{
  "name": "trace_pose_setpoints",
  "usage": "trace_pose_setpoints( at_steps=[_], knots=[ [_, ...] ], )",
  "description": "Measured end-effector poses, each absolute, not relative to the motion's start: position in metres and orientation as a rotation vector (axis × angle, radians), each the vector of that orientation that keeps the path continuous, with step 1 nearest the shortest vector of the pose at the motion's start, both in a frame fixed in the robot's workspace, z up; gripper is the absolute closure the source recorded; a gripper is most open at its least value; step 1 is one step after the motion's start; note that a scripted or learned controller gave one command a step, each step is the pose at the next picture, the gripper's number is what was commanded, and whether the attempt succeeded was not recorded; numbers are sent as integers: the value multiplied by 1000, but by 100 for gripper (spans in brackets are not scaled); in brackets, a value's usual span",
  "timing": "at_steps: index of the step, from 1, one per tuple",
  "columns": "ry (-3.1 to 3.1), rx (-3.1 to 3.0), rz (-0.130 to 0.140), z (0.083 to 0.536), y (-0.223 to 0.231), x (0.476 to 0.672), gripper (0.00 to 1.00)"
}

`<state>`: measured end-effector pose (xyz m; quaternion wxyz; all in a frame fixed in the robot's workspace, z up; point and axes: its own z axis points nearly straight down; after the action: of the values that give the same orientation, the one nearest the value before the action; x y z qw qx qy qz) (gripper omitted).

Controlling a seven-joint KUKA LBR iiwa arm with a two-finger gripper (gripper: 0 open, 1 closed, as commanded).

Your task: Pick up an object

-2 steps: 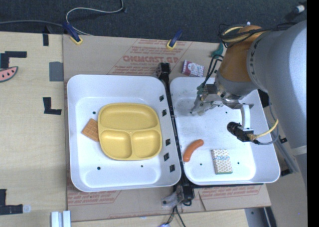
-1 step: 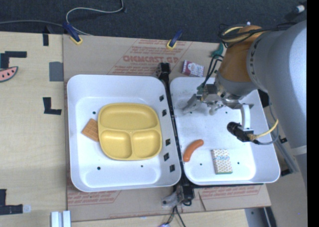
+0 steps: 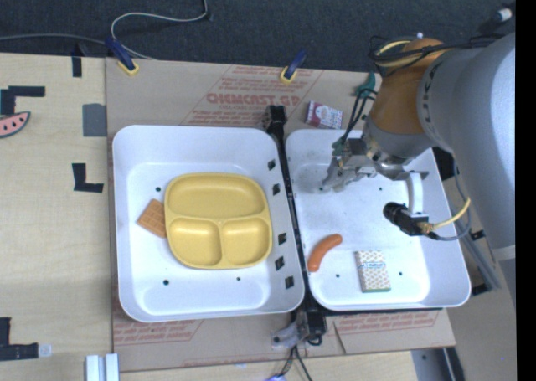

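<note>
Camera view: glossy yellow compartmented tray (image 3: 219,197), curved orange sausage (image 3: 324,251).

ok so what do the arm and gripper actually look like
The arm is bulky, rounded and pale grey, with a wide orange band above the wrist. Thin green and yellow cables run along that band. The gripper at the end is small, slim and dull metal grey.
</note>
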<state>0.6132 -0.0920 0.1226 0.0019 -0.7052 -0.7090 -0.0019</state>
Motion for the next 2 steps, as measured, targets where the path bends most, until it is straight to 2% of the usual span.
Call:
trace_pose_setpoints(
  at_steps=[1, 2],
  knots=[
    [-2225, -2213, -6, 122, -92, 613, 0],
    [-2224, -2221, 0, 86, -101, 617, 0]
  ],
)
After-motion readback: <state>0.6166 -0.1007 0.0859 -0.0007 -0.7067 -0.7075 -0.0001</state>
